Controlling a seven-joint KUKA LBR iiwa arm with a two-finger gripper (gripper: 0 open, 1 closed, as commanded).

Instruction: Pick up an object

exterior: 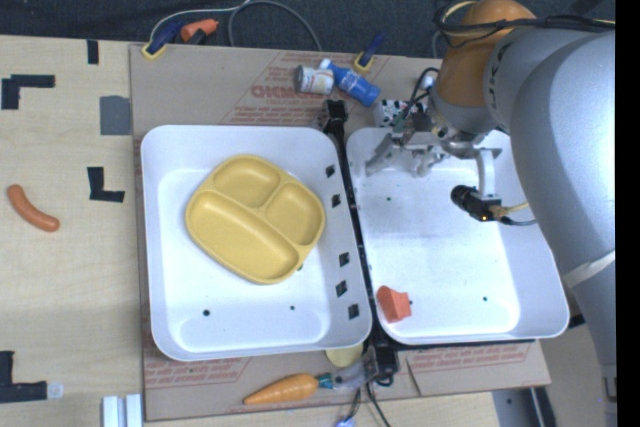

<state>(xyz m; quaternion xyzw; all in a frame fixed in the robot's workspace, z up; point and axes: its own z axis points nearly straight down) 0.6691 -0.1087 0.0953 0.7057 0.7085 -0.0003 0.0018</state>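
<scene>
A small orange-red block (394, 304) lies near the front left corner of the right bin (530, 315). A yellow divided plate (257, 217) rests in the left bin (170, 315). My gripper (400, 158) hangs over the back left part of the right bin, far behind the block. Its two grey fingers (377, 158) are spread apart and nothing sits between them, so it is open. The grey arm with its orange band (478, 55) comes in from the right.
Outside the bins lie a toy carrot (283, 389) at the front, a toy sausage (32, 208) at the far left, and a blue and white bottle (338, 80) behind the bins. A black divider (345, 235) runs between the bins.
</scene>
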